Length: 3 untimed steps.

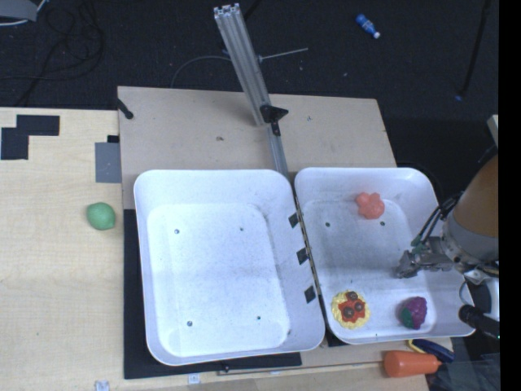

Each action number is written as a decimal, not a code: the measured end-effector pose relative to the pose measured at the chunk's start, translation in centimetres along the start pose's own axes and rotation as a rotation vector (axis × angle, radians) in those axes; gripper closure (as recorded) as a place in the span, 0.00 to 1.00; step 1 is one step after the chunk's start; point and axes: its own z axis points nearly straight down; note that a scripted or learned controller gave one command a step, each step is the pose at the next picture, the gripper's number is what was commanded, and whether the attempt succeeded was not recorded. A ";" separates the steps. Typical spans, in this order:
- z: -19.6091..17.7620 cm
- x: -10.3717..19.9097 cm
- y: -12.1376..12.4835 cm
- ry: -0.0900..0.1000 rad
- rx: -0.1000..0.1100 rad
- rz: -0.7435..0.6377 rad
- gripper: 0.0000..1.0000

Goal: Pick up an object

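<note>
The right bin [407,179] holds three toys. A salmon-pink lump [369,204] lies near the bin's back. At the front are a yellow round piece with red spots [351,309] and a purple bunch of grapes [413,312]. My gripper [406,266] is low inside this bin near its right side, reaching in from the right. It sits between the pink lump and the grapes, apart from both, and nothing is visibly held in it.
The left bin [155,187] lies beside the right one. A green ball [101,216] rests on the bench to the left of it. An orange carrot [409,363] lies outside the right bin's front edge. A metal rail [244,59] slants in from behind.
</note>
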 end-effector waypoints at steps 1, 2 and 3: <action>-5.6 0.3 0.9 -0.001 -0.001 -0.001 1.00; -9.8 0.4 0.8 0.000 -0.001 -0.001 1.00; -15.4 0.2 1.7 -0.001 -0.003 -0.001 1.00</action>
